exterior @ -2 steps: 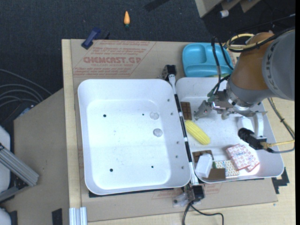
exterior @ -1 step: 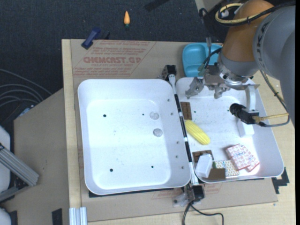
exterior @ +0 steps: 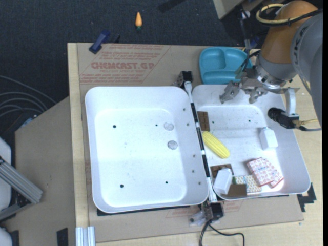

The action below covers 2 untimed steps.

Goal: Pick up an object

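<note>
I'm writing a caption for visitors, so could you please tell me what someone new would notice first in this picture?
The grey and orange arm stands out at the upper right, its gripper open above the far end of the right bin. Next comes the yellow corn cob near that bin's left wall, with small packets clustered at its near end. A blue tray sits behind the bins.

Arm (exterior: 300, 40) cut off at the 3 o'clock edge. Blue tray (exterior: 220, 65) partly hidden behind gripper (exterior: 241, 92). Pile at right bin's (exterior: 292, 181) 6 o'clock corner: overlapping, brown piece (exterior: 237, 190) mostly covered, unidentifiable.
</note>
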Each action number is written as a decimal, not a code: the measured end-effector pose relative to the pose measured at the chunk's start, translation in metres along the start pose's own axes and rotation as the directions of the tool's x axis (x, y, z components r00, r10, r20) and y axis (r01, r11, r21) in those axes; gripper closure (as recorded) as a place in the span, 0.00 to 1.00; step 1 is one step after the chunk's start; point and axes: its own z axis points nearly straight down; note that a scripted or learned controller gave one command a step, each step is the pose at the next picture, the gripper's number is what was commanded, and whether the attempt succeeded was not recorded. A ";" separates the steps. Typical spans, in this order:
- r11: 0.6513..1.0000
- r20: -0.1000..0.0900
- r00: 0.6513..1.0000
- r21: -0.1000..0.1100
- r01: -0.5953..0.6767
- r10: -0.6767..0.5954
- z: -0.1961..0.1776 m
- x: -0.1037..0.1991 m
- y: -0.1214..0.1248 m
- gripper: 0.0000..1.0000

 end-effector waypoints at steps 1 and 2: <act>1.000 -0.003 1.000 0.004 0.002 -0.002 0.007 0.029 0.000 0.00; 1.000 -0.001 1.000 0.002 0.002 -0.002 -0.003 0.029 0.001 1.00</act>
